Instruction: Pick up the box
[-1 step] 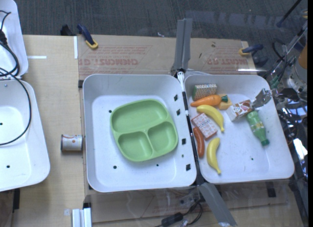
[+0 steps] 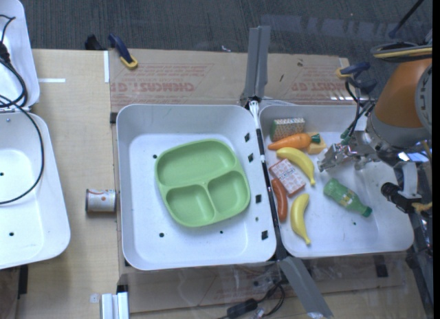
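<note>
Starting at my far left, a small metal can with an orange label (image 2: pixel 101 201) lies on its side on the wooden bench, outside both bins and out of play. Next comes the left white plastic bin (image 2: pixel 137 242), which carries 1 pale green divided plate with 3 compartments (image 2: pixel 202 181) sitting flat near its middle; I read it as a drop-off spot, since nothing rests on it.

Across the divider, the right white plastic bin (image 2: pixel 385 238) holds the clutter. The small red-and-white printed cardboard box (image 2: pixel 287 177), my target, lies flat near that bin's left wall. It is hemmed in: a red-orange sausage-shaped toy (image 2: pixel 280 201) is just beside its lower left edge, 1 yellow plastic banana (image 2: pixel 300 162) touches or nearly touches its upper right, and an orange plastic carrot (image 2: pixel 292 141) sits above that. A tan block with a green top (image 2: pixel 288 128) stands at the back, a second yellow banana (image 2: pixel 300 218) lies below the box, and a green plastic bottle (image 2: pixel 346 197) lies tilted to the right.

The silver two-finger gripper (image 2: pixel 337 154) hangs right of the upper banana, well apart from the box, gripping nothing; whether its claw is apart or together I cannot tell.
</note>
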Controlling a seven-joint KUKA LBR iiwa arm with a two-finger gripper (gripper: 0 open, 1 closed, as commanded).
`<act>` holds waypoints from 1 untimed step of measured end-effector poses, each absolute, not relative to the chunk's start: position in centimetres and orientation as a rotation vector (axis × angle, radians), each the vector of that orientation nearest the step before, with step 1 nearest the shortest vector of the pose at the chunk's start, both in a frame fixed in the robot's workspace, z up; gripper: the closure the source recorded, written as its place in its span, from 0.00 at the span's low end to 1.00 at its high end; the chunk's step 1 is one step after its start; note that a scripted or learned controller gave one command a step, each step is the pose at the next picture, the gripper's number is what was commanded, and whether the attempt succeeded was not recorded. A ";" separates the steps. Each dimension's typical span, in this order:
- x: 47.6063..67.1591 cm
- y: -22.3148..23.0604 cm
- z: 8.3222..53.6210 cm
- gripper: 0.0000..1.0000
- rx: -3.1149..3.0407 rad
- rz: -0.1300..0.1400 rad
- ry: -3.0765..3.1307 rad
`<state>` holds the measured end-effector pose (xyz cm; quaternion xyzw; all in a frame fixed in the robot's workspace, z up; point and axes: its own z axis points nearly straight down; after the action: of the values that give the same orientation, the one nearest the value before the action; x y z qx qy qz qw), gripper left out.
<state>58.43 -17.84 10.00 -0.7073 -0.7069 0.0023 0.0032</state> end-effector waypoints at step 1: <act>64.6 -16.8 9.1 0.00 -2.277 0.068 -2.103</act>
<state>64.61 -16.78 9.09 -0.7343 -0.6782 0.0219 0.0206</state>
